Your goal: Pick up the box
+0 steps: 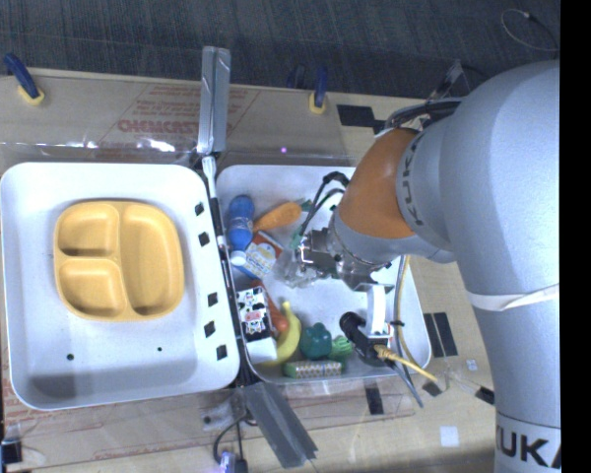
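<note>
- Reaching into the right bin (412, 335), the gripper (305, 260) hangs low among the clutter, near the box (253, 310); whether it is open or closed cannot be told.
- Judged as the approach step: next, settle squarely over the box.
- Box: small, dark, printed, against the bin's left wall beside a banana (290, 337).

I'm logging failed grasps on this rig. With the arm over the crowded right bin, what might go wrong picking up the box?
The box lies against the bin's left wall, touching the banana, so the claw may lack room or grab the banana. The claw sits over other clutter beside the blue bottle, not over the box.
</note>
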